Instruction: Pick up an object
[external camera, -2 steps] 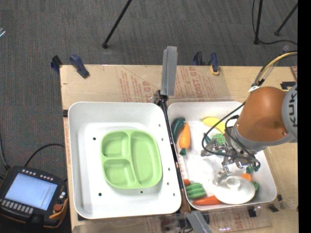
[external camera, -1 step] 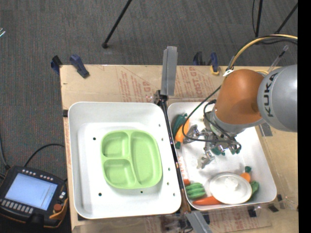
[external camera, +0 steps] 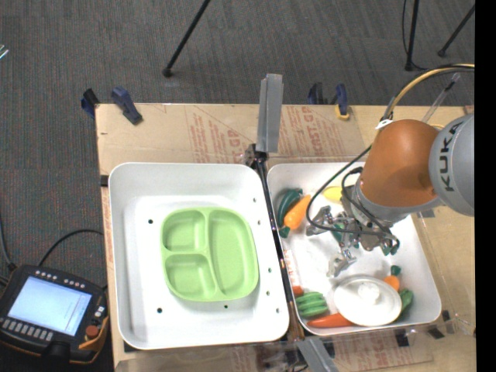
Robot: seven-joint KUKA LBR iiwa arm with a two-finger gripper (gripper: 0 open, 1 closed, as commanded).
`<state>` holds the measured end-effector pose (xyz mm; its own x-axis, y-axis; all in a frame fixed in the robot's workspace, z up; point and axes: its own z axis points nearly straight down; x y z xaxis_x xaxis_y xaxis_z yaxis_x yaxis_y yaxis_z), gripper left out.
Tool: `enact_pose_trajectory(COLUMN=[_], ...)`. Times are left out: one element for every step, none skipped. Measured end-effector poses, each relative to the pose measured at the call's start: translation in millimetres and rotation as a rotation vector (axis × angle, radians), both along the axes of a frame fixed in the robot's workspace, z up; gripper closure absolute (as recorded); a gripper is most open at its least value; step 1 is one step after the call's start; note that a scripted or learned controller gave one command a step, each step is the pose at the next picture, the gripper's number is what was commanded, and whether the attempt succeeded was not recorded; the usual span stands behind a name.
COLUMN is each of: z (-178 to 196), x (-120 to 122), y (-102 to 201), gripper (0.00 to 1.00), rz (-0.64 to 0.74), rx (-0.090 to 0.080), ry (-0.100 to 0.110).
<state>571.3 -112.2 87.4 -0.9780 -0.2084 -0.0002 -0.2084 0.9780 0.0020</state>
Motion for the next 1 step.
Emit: enact_pose_trajectory(z=[0.5], x=[46.9], y=[11.0], gripper=[0.0], rz=[0.101], rx=[-0.01], ry=[0.017])
